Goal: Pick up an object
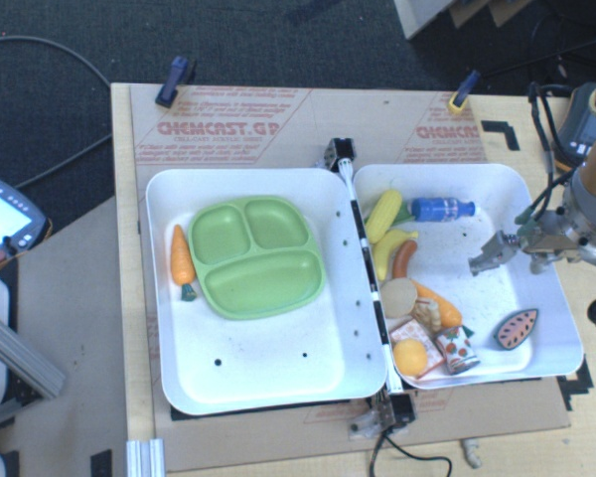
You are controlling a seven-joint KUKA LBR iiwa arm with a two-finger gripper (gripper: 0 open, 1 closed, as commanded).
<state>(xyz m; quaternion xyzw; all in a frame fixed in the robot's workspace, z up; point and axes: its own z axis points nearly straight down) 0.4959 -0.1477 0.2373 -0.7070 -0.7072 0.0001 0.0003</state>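
My gripper (491,255) hangs over the right bin (497,179), above bare white floor near its middle right, with nothing seen in it. Left of it lie a blue bottle (442,208), a yellow banana (382,215), a second yellow piece (385,253) and a red sausage (404,258). Below the gripper rests a watermelon slice (517,328). Along the bin's lower left are a beige round piece (398,294), an orange carrot piece (441,306), an orange fruit (410,356) and a small carton (458,350).
The left bin (268,366) holds a green divided plate (255,256) and a carrot (182,256) beside the plate's left edge. A black-clamped rim (358,256) separates the bins. Cables (546,127) hang by the arm at the right.
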